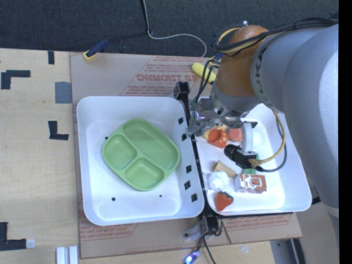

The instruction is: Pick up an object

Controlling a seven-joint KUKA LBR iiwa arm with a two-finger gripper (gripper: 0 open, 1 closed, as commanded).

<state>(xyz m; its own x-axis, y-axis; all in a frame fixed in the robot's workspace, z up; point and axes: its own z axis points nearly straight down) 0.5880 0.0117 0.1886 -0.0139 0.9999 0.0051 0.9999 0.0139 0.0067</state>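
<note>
The right bin (286, 199) holds several small items: an orange-red piece (218, 138), a tan wedge (224, 168), a white round item (218, 180), a red strawberry-like piece (223, 201) and a small orange-and-white carton (252, 183). My gripper (212, 124) hangs low over the upper left part of this bin, just above the orange-red piece. The wrist and orange band (242, 65) cover the fingers from above. A green divided plate (141, 153) lies in the left bin (91, 202).
The grey arm (308, 92) covers the right bin's far and right sides. A black divider with clips (190, 164) runs between the bins. A yellow object (199, 69) lies on the cardboard behind the bins, and cables trail near the arm.
</note>
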